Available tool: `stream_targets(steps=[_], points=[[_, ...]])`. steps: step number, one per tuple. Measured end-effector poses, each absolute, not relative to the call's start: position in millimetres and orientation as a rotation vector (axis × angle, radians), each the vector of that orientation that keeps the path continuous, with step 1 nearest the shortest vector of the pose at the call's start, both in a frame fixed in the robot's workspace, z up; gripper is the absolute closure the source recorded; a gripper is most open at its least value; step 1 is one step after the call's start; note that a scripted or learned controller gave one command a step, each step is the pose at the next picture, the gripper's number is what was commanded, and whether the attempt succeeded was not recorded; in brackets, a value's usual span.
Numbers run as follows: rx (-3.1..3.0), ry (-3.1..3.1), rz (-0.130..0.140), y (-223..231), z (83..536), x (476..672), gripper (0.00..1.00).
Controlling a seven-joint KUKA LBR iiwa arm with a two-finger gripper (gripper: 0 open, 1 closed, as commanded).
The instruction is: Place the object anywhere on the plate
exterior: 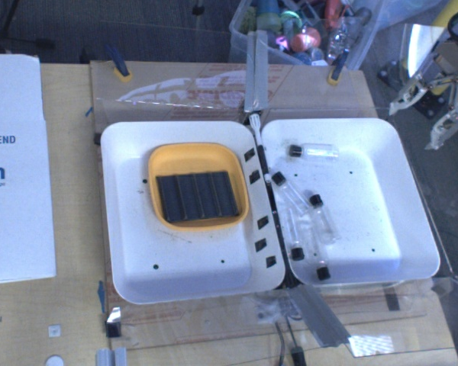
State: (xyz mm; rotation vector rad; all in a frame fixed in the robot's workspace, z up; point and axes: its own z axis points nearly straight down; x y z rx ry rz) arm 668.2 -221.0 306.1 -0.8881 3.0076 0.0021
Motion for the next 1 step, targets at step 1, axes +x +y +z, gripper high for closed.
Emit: stream_targets(steps=[1], points=[[-0.871,3.008,-0.001,-223.2,311.4,667.9,0.00]])
